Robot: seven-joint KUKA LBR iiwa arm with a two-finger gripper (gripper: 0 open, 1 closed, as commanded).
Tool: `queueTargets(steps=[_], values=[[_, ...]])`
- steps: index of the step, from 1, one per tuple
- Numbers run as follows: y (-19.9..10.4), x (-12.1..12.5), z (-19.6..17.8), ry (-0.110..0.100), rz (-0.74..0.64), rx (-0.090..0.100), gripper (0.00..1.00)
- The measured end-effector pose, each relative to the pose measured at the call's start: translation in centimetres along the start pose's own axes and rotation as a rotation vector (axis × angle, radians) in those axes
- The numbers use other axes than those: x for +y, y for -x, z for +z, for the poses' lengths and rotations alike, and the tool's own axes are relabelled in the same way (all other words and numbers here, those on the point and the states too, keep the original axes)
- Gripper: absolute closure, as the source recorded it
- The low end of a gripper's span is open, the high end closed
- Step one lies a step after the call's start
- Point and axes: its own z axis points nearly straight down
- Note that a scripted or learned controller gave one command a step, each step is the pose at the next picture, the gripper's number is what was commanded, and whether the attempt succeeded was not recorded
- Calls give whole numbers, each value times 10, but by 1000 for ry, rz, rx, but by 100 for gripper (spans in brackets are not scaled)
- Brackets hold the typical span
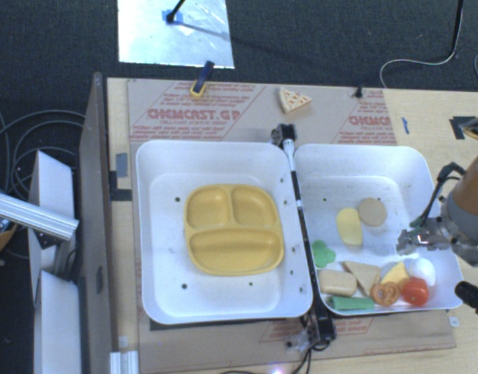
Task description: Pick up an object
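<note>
Leftmost, the left bin (pixel 157 209) holds a yellow divided tray (pixel 233 229). Then, in the right bin (pixel 356 166), toy foods cluster near its front wall; a white egg (pixel 424 270) lies just below the gripper (pixel 420 239), right of a cheese wedge (pixel 395 273).

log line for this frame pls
phase: approach | gripper: over right bin, near its right wall | nearest items: white egg-like piece, tomato | divided yellow plate: left bin, untouched | grasp: none seen
</note>
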Motion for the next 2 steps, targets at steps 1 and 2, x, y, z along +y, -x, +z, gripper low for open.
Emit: queueTargets(steps=[1,2], values=[[0,0,0,-1,1,0,0],[-77,76,34,-5,-9,-2,0]])
